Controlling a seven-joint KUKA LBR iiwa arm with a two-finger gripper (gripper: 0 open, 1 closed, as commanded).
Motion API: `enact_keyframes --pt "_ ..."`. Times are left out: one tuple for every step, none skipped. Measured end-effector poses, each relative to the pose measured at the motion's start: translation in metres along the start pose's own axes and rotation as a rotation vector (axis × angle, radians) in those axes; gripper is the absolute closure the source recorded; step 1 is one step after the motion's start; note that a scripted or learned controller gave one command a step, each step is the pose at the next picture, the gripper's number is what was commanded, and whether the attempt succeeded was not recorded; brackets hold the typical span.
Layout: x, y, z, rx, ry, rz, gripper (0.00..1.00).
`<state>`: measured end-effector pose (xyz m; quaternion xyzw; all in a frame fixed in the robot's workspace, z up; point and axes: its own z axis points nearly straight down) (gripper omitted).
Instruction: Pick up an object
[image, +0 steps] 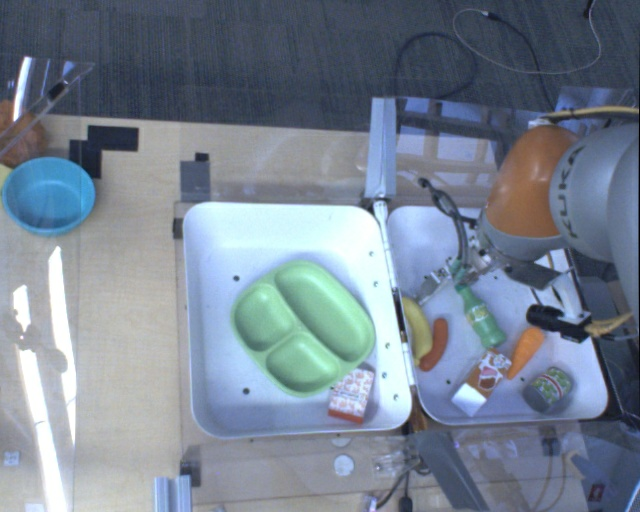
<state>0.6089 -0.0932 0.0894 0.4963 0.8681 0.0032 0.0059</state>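
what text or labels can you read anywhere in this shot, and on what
"KUK", the visible part of a word, reads down the grey arm.
Small carton in the left bin: print too blurred to read.
Carton, green bottle and can: labels too small to read.

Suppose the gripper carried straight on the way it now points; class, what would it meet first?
Probably the green bottle, lying right below the gripper in the right bin. Depth is unclear from this slanted view, so it might reach the bin floor beside the bottle instead.
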Motion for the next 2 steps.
enact_keyframes --pt "-0.0006 0.0041 -0.0138 -0.010 -0.005 -0.002 1.00" --pt "-0.0006 0.0041 -0.0137 -0.009 -0.004 -0.002 0.00"
